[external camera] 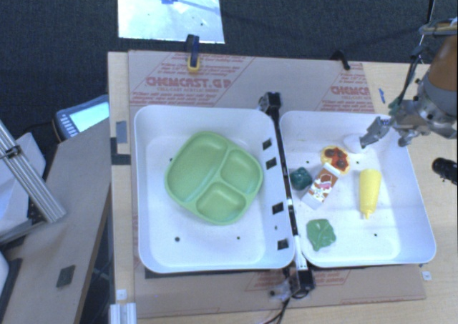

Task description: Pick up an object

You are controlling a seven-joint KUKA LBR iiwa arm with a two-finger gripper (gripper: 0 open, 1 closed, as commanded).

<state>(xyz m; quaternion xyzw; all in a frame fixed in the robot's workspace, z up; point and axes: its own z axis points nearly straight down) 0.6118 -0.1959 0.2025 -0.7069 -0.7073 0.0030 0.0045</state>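
**Worktop and what rests on it**

The pale wooden worktop (118,194) carries a brown cardboard sheet (236,76) printed with red lettering — it covers most of the surface. Two shallow white bins sit on the sheet, touching side by side: the left bin (154,244) and the right bin (408,237), joined along a black clipped seam. A yellow-and-black clamp (192,54) grips the sheet's far edge.
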